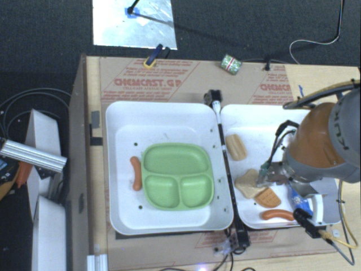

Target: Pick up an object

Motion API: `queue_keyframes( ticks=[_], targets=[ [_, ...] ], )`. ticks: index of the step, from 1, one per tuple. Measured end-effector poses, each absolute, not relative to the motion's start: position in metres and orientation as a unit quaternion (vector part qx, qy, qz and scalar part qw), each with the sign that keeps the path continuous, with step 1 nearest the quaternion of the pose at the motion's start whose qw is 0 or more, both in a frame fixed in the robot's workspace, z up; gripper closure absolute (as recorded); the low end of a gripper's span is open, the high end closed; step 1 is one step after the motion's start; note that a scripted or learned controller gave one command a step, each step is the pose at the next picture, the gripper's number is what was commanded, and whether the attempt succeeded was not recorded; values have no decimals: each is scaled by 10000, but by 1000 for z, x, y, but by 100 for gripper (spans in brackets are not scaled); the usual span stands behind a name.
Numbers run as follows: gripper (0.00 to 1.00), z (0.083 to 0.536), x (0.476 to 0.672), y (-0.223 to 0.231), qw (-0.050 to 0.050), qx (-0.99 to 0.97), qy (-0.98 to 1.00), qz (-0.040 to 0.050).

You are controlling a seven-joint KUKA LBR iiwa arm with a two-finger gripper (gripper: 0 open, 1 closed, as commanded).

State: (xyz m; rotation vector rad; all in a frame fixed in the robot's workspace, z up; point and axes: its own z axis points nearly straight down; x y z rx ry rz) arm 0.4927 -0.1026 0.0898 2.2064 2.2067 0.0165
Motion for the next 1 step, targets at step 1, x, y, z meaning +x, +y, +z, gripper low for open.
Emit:
queue_keyframes(
  ticks=[1],
  targets=[
    [0,114,518,-133,12,7069,7073,4]
  ],
)
